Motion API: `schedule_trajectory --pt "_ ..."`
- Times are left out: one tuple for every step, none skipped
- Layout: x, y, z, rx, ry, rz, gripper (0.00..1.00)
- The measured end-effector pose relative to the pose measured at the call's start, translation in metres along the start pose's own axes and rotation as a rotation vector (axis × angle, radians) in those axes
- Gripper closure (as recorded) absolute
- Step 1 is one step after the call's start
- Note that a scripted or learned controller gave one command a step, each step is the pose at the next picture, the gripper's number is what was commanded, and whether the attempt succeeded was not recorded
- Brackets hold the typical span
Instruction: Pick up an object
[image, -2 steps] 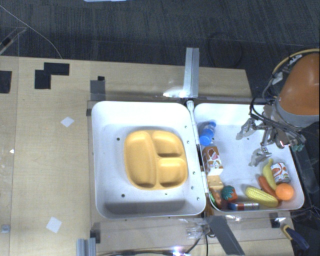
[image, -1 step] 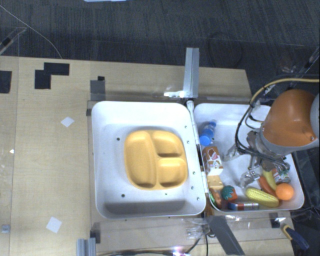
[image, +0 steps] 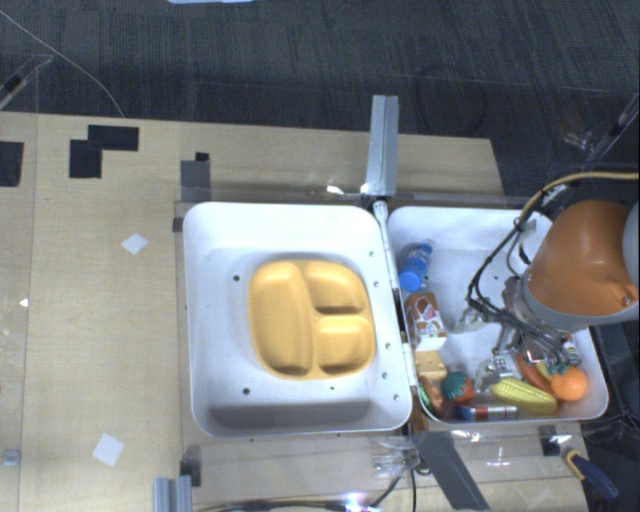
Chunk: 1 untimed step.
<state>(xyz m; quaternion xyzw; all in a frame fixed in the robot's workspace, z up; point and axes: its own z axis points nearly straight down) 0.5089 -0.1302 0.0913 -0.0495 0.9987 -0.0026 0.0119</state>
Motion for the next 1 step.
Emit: schedule_trajectory --pt "-0.0732 -0.0478 0.0040 0.000 0.009 0.348 0.00"
